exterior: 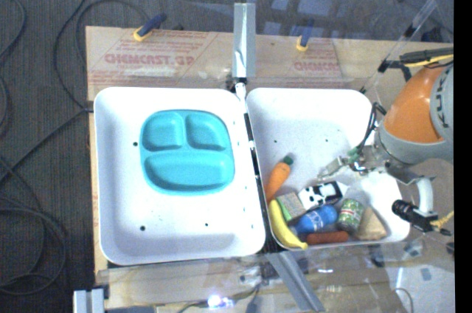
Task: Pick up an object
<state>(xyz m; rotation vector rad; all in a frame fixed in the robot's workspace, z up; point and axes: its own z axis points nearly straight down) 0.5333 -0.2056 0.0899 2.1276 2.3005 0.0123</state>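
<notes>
Hovering over the right bin (310, 108) on the desk at its 3 o'clock rim, jaws (341, 165) too blurred to tell whether wide or narrow, with carrot (278, 179), banana (282, 225) and blue bottle (318, 218) lying heaped toward 6 o'clock, a teal tray (188, 150) resting in the left bin (118, 179).

You see two bins (118, 156) of smooth, glossy white plastic; a matt blue plastic tray (188, 151); a bench (177, 60) of rough brown cardboard; a glossy orange band (417, 112).
</notes>
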